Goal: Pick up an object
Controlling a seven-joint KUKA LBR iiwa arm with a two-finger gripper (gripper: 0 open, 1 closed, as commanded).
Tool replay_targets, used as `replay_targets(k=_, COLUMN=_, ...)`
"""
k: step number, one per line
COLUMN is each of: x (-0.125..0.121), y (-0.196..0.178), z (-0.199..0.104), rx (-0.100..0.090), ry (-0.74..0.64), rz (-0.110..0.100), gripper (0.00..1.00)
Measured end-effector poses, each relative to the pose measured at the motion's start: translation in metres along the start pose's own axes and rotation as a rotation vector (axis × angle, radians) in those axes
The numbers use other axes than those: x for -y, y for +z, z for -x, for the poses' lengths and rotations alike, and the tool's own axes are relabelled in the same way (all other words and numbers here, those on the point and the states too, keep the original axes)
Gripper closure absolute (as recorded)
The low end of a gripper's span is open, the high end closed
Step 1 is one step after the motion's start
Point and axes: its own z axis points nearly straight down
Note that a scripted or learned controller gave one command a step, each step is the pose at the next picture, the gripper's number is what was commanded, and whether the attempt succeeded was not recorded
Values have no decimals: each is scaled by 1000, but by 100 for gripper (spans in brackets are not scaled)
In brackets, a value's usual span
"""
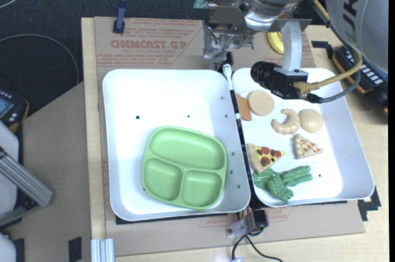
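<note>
End effector at 12 o'clock, above the bins' back rims; grip state cannot be told. Toy foods lie untouched in the right bin. Approach step; next: descend onto one item.

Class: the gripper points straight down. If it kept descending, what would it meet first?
Probably the ridge where the two bins join, at its far end: the gripper hangs about over that spot. Depth is unclear from one slanted view, so it might land just behind it on the cardboard.
</note>
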Motion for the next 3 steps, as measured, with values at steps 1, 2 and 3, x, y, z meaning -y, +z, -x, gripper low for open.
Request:
replay_targets(k=1, x=53, y=67, z=14, rx=5, ry=8, rz=-19, gripper=100)
replay_targets(k=2, x=69, y=97, z=-28, rx=4, ry=3, rz=-15, gripper=100)
replay_targets(k=3, x=-3, y=234, z=-61, rx=3, ry=5, rz=-12, gripper=100)
